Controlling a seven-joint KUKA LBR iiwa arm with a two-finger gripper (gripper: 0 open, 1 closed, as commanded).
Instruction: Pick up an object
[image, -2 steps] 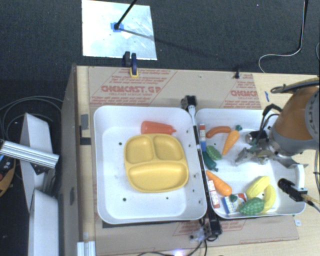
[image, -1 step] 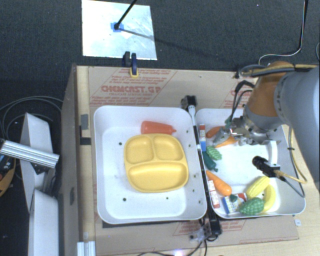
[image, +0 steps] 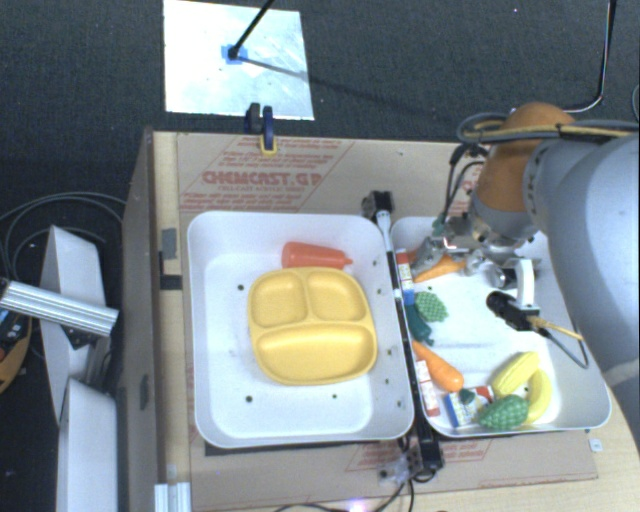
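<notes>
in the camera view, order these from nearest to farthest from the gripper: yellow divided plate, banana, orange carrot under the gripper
Measured from the gripper:
1. Orange carrot, right bin's top, just beside the gripper.
2. Banana, right bin's lower right corner.
3. Yellow divided plate, left bin's middle.

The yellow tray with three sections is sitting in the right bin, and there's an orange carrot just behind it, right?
Not quite. The camera view shows the yellow tray in the left bin, not the right one. The rest is right: it has three sections, and an orange carrot lies just behind it.
</notes>
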